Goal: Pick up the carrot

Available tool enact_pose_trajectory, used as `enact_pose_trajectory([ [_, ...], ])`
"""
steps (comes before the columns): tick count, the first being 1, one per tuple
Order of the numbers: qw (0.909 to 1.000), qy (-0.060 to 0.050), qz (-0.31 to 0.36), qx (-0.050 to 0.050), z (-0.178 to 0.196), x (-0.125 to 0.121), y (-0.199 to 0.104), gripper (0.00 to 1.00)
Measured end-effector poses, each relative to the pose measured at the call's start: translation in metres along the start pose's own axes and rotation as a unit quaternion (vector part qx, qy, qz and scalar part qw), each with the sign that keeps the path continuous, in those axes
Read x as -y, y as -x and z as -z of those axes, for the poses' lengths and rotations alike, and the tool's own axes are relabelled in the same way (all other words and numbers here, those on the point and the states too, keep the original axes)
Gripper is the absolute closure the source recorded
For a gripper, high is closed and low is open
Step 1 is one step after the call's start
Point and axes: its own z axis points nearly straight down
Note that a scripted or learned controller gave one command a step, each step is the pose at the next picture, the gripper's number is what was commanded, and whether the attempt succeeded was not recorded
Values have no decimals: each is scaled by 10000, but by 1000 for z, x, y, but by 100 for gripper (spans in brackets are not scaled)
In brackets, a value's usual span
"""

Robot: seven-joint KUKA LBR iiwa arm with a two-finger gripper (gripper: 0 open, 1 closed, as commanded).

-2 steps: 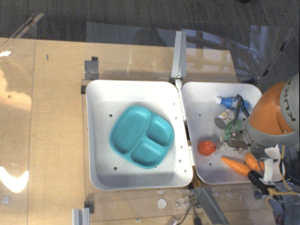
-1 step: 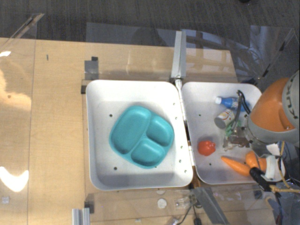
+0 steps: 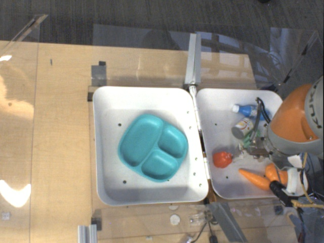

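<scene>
Divided tray (image 3: 153,147) in left bin (image 3: 104,135); carrot (image 3: 254,178), tomato (image 3: 222,159) in right bin (image 3: 217,105).

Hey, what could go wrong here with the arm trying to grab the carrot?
The carrot lies near the right bin's front wall, partly under the arm, so the pincer may have little room to close on it. A red tomato-like piece and a small can sit close by and could get bumped or grabbed instead.

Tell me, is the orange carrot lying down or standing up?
Lying down. The pointed orange carrot rests flat on the floor of the right white bin, its tip pointing left.
</scene>
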Motion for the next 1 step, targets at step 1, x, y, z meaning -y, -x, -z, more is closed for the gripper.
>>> enact_pose_trajectory([
  [1, 9999, -110, 2, -21, -4, 6, 21, 0],
])
